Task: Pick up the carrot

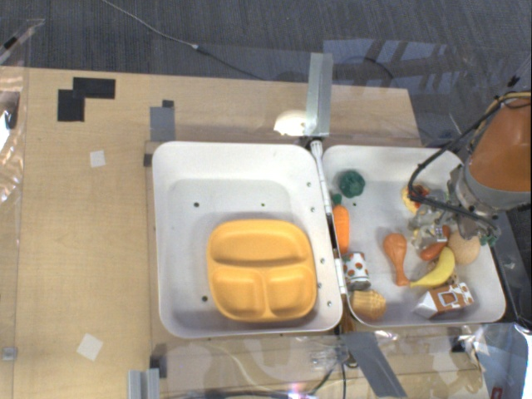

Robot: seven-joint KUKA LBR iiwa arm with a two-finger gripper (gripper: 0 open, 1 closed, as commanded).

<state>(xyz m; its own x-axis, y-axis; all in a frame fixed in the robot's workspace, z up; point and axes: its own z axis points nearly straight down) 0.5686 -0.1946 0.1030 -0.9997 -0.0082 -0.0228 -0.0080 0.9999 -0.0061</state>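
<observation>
Fingers (432, 223) of the gripper (438, 227) sit low in the right bin (378, 160), but from where I stand they are too tangled with cables and toys to tell whether they are apart or together. Nearest the front edge lie a small white carton (445, 300), a tan waffle-like piece (369, 305) and a spotted can (357, 268). A banana (440, 269) and an orange drumstick (397, 256) lie just behind them, below the gripper. The carrot (340, 228) lies along the bin's left wall, well apart from the gripper, with a dark green lump (352, 183) beyond it. In the left bin (191, 173) rests a yellow divided tray (262, 268). At the right side, the arm's orange band (503, 148) rises above the gripper.
</observation>
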